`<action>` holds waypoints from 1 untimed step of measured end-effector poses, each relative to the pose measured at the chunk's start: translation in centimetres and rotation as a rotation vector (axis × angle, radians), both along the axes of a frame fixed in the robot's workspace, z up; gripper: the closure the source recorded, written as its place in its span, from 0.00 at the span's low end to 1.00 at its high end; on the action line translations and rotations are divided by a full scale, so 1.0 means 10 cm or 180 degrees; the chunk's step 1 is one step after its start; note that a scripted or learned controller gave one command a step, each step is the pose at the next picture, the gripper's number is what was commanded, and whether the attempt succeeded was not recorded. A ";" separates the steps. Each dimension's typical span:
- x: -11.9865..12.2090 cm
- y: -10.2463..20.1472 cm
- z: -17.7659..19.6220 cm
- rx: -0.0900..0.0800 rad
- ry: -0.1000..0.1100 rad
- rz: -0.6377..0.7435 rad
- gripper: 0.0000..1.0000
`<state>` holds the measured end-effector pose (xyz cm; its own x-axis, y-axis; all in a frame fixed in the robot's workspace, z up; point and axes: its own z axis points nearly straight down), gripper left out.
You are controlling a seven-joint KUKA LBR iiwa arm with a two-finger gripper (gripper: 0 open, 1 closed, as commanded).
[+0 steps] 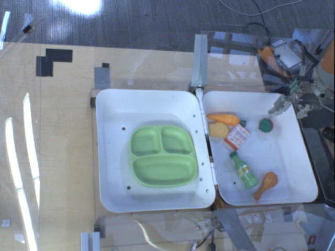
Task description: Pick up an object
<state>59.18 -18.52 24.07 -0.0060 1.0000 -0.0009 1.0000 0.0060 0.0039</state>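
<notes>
I see the gripper point(281, 105) over the right bin point(293, 156) — grip state unclear — near a small teal ball point(266, 125).

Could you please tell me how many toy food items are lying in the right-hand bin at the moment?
6: carrot and corn by the divider, red packet, green ball, green bottle, drumstick nearest. None seems hidden.

Green tray point(163, 156); white bins point(112, 192) — orange carrot point(223, 118); green bottle point(243, 171), yellow-capped.
</notes>
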 end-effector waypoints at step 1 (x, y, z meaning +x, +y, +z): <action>0.30 -0.17 -1.43 0.0003 -0.0014 -0.0406 0.00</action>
<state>62.14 -20.22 9.74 0.1213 0.9926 0.0003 0.9926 -0.1213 0.0083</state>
